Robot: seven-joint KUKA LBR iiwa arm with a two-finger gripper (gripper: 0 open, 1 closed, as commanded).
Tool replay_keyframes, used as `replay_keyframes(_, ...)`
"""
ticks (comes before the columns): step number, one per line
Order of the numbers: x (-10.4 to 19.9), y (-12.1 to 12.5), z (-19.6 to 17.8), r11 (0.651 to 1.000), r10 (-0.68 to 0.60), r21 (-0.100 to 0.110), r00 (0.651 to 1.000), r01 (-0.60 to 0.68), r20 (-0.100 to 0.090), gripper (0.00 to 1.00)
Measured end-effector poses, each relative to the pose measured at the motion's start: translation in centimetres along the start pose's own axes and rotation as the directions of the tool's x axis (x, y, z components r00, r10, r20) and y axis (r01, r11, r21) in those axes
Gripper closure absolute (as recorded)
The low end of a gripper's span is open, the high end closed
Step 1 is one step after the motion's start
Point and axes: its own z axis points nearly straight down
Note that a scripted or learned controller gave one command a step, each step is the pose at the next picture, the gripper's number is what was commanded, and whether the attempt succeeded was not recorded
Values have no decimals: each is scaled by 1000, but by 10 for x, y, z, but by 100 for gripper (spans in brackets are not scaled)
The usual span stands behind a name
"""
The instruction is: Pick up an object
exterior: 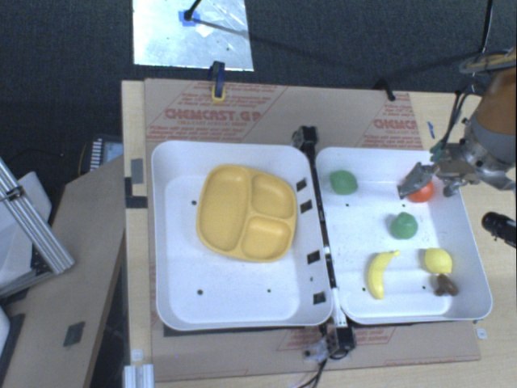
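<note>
My jaws (422, 183) hang at the upper right part of the right bin (472, 241), right over an orange-red object (421, 191) that peeks out beneath them; whether the jaws are spread or closed, and whether they touch that object, I cannot tell, since the grey metal of my wrist covers most of it; it may be a small round fruit, but too little of it shows to be sure. Behind the jaws my arm (494, 115) rises toward the right edge of the view, grey with an orange band above the wrist.

Outward from there, still in the right bin: a green round object (404, 225) lies just below and a little left of the jaws, apart from them; a second green round object (343, 182) sits near the bin's upper left corner, well apart from me; a yellow banana (379, 272) lies toward the lower middle, its stem end up; a yellow lemon-like object (437, 260) rests to the banana's right, and a small brown object (443, 284) lies just beside it, below it.

The left bin (174, 241) sits beside the right one, joined along a dark divider (317, 225); in it lies a yellow divided plate (245, 212) with three compartments. Both bins rest on a cardboard-covered surface (242, 115) printed with red lettering; a silvery sheet (192, 21) lies beyond its far edge.
</note>
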Motion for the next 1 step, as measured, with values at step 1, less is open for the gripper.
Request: replay_keyframes(1, 0, 2, -6, 1000, -3, -11, 1000, 3, 2, 0)
